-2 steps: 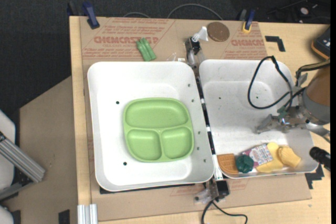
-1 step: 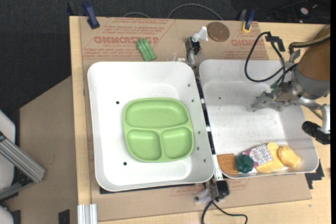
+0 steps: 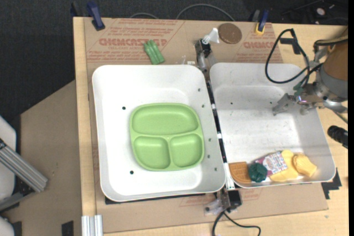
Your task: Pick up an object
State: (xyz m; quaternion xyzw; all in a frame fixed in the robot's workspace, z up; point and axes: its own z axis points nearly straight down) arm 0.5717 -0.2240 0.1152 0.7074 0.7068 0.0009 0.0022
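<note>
Objects for picking lie clustered in the right bin [image 3: 243, 119] at its 6 o'clock edge, pressed against the near wall; from the 9 o'clock side of the cluster to the 3 o'clock side they read: a brown wedge-shaped piece [image 3: 238, 171], a dark green rounded item [image 3: 257, 173] touching it, a yellow item with a printed pink-and-white label [image 3: 276, 166], and a tan bread-like piece [image 3: 305, 165] leaning at the end; the pieces touch or overlap one another, and their exact identity cannot be told.

Gripper [image 3: 283, 104] sits at the 3 o'clock side of the right bin, above its floor, well apart from the cluster; the fingers read as a narrow tapering grey form pointing toward 9 o'clock; nothing shows between them; whether a gap stands between them cannot be told. A black cable [image 3: 275, 54] loops from the wrist over the bin's 12 o'clock rim.

Left bin [image 3: 110, 119] holds a green divided tray [image 3: 166, 135] with three compartments, lying flat near the centre; a small green item [image 3: 154, 53] lies on the cardboard sheet [image 3: 133, 36] at 12 o'clock of the left bin; a brown disc [image 3: 229, 33] rests at 12 o'clock of the right bin; blue clamps [image 3: 95, 15] grip the far edge of the bench.
</note>
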